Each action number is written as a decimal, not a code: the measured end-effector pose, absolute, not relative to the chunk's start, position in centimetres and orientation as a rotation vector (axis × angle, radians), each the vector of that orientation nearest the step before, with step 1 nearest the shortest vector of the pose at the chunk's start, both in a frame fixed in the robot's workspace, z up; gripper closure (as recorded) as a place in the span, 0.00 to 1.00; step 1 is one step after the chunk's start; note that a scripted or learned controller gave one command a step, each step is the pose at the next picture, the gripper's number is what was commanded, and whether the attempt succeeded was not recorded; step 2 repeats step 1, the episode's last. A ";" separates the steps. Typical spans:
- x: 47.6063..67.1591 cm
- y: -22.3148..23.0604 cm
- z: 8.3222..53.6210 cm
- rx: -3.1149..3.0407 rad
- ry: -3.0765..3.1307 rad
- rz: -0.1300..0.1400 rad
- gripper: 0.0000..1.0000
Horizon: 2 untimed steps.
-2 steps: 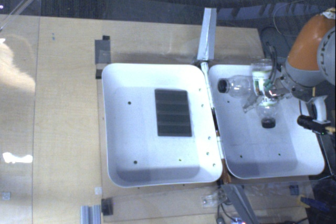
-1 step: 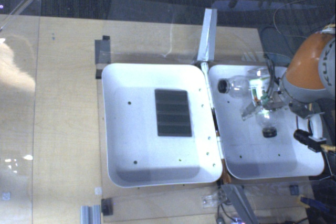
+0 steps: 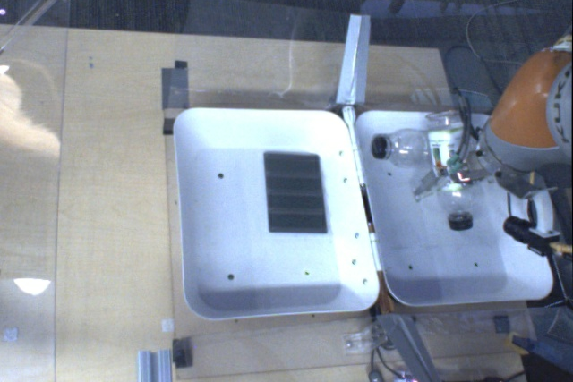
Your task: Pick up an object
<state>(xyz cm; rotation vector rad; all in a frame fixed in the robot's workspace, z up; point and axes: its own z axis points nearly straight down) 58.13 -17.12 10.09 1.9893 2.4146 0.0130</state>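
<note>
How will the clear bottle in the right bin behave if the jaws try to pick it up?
The clear bottle lies on its side with its dark cap toward the left bin, so it would probably roll when nudged. It looks see-through and empty, so likely light. Its smooth rounded wall may slip from the gripper, which is beside it.

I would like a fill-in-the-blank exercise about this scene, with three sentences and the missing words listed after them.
1. The dark ribbed rectangular block lies in the ____ bin of this view.
2. The clear bottle with a black cap lies in the ____ bin, on its side.
3. The gripper is above the same bin as the ____ .

Missing words: left; right; bottle
</note>
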 end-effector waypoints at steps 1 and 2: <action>61.4 -14.0 19.8 2.095 2.331 0.007 1.00; 61.4 -14.0 19.8 2.095 2.331 0.007 1.00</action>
